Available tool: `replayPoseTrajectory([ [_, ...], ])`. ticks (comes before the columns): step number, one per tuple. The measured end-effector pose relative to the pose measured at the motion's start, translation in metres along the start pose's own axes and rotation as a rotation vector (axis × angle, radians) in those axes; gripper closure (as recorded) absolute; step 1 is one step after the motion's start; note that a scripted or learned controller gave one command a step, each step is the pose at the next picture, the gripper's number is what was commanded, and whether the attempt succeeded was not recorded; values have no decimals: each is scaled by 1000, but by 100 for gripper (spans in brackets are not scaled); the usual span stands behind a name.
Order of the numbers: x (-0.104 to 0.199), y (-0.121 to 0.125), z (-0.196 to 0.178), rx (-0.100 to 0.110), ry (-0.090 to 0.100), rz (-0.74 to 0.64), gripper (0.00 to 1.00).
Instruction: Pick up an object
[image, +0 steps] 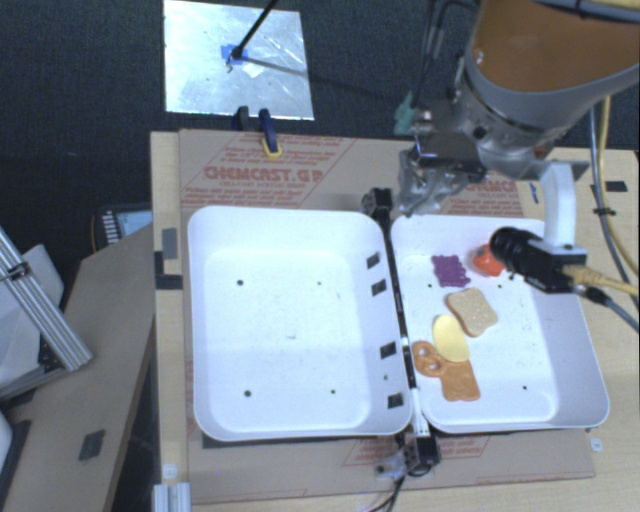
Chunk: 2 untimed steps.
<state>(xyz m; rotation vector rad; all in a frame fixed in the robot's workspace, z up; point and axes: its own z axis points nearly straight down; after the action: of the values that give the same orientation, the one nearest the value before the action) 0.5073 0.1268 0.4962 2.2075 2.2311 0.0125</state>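
The near rims of the two bins reach almost to the near edge of the cardboard sheet that lies on the bench. The left bin shows a plain white floor with a few small dark dots. It meets the right bin along a shared seam set with black clips.

In the right bin everything lies in the left half, so the floor toward its right wall and near right corner is bare white. Nearest is an orange-brown piece. It touches a pretzel, which sits just beside the seam-side rim. Just beyond them lies a yellow disc, with a bread slice overlapping its far edge. Farther on, apart from the bread, a purple piece lies on open floor. A red-orange piece is near it on the right, partly hidden.

The pincer hangs over the far rim of the right bin, close to its far left corner at the seam. Whether it is spread or pressed together cannot be told, and nothing shows in its grip. The purple piece lies closest to it, on the near side and slightly right. The other pieces are strung out nearer still, well apart from it.

Beyond the bins, a blue and yellow clamp stands at the cardboard's far edge. A silvery sheet lies farther back.
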Motion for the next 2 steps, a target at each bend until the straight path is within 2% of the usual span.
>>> replayPoseTrajectory([
  [1, 80, -22, 36, 9, -2, -3, 100],
  [2, 109, 39, -42, -4, 1, 3, 100],
])
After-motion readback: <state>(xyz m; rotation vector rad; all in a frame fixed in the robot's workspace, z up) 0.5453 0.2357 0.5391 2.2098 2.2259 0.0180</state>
